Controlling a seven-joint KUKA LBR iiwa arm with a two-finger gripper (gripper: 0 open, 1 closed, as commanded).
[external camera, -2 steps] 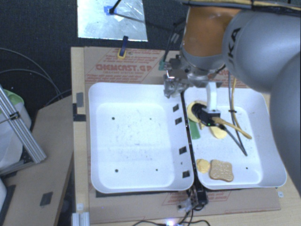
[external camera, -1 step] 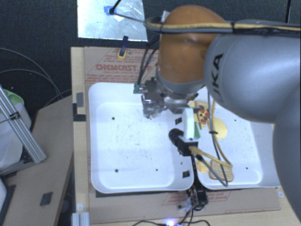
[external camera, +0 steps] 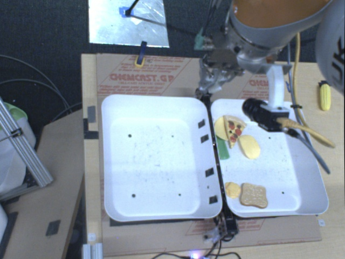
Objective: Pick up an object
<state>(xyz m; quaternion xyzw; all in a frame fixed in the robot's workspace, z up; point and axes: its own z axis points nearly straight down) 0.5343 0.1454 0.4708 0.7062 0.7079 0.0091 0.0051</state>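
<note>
1. Carrying everything, the bench (external camera: 59, 144) bears two shallow white bins side by side, the left bin (external camera: 156, 144) and the right bin (external camera: 291, 177).
2. The arm (external camera: 280, 4) reaches in from the right of the view, and its hand (external camera: 206, 88) hangs over the far rim where the two bins meet. At this slant it cannot be told whether the hand is wide or narrow, and nothing shows in its hold.
3. All the likely picks lie in the right bin, near its left wall and just beside the hand's place. A tan cracker (external camera: 253, 195) lies flat at the near end. It looks thin and stiff, so the hand would likely have to nip it across its edges.
4. A pizza slice (external camera: 234, 128) lies at the far end, close to the hand. It looks like a light, rigid toy and is best taken across its narrow width.
5. A yellow oval piece (external camera: 249, 147) touches the slice's near side. It seems smooth and rounded, so it may roll or slip. A hold across its short axis looks safest.
6. A green piece (external camera: 223, 151) lies against the bin wall, which leaves little room beside it.
7. A small yellow round (external camera: 233, 189) sits just beside the cracker. It is low, light and easy to miss.
</note>
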